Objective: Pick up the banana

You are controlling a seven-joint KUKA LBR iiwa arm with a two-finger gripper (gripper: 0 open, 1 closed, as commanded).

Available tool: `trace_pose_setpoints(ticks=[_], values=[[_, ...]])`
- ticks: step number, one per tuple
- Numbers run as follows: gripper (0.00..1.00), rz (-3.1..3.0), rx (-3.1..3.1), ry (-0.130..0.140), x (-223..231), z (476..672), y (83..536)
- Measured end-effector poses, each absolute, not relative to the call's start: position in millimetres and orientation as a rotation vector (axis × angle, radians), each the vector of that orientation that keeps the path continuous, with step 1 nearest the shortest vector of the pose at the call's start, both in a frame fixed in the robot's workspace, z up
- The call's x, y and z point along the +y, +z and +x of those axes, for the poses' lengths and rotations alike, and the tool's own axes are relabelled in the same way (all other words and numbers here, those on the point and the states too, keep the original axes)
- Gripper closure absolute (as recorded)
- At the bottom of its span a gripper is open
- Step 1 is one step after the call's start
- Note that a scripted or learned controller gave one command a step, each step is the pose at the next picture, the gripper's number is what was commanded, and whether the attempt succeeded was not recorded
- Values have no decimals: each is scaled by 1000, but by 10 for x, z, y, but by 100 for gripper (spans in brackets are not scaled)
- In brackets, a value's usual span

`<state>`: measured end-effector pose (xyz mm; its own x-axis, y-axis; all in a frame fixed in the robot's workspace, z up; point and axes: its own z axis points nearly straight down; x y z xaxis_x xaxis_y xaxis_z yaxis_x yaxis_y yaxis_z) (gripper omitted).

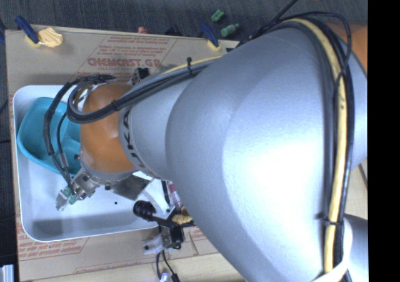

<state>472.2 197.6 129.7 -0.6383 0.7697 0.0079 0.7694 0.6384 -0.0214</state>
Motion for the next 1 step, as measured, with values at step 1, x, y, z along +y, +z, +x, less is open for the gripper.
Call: trace_pose_setpoints(ticks=[1], values=[[0, -1329, -2829, 25, 1976, 4722, 1297]])
